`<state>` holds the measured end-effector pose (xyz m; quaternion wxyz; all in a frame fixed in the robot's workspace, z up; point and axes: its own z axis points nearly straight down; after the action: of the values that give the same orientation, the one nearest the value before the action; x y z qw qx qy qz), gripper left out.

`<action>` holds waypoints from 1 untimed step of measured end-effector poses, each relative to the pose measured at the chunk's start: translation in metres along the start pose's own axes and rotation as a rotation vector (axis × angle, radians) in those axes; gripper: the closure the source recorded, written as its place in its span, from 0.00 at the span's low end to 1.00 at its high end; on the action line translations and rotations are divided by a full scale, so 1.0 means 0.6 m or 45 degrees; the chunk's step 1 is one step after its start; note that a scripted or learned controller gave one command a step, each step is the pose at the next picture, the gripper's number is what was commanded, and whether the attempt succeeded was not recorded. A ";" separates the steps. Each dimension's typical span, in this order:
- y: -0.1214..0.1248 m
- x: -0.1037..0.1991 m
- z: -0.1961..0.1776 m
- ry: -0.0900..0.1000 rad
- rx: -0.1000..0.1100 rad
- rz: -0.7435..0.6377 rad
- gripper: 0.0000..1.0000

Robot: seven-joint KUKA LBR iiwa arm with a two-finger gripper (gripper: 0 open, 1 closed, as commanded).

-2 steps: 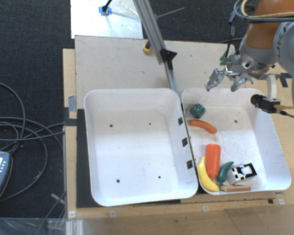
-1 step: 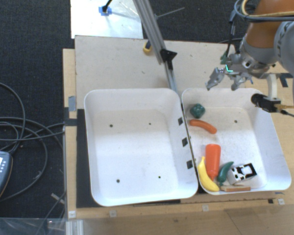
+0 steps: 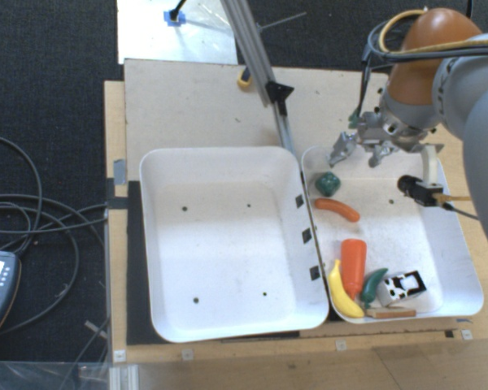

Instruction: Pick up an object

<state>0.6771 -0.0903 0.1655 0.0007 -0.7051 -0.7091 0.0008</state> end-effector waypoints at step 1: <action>-0.011 -0.013 0.087 0.000 0.002 0.006 0.00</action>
<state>0.6702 -0.0984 0.1131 0.0013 -0.7069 -0.7073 0.0014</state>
